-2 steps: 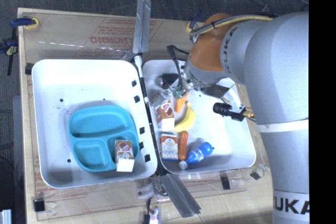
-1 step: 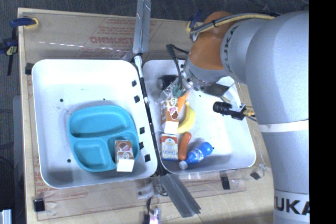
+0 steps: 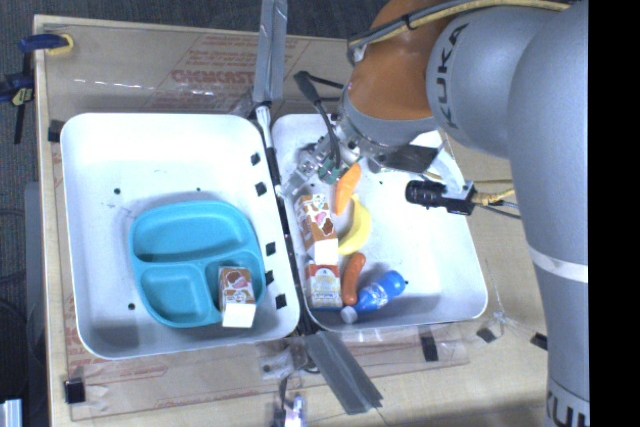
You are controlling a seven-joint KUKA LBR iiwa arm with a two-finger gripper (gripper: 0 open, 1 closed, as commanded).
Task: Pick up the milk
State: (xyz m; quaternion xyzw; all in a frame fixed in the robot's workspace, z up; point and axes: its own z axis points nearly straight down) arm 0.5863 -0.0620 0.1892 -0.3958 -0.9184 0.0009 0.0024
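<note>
A small milk carton (image 3: 237, 295) with a brown and white label stands in the lower right compartment of the blue divided tray (image 3: 185, 250) in the left bin. Two more small cartons lie in the right bin, one (image 3: 315, 215) near the divider and one (image 3: 325, 283) near the front wall. My gripper (image 3: 318, 161) hangs low over the back left corner of the right bin, just above the carrot (image 3: 346, 187) and the upper carton. The orange-banded wrist (image 3: 400, 75) covers much of it.
The right bin (image 3: 440, 255) also holds a banana (image 3: 356, 227), a sausage (image 3: 350, 278) and a blue bottle (image 3: 379, 292), all packed along its left side. A black-clipped divider wall (image 3: 272, 215) separates the bins. The grey arm fills the right side.
</note>
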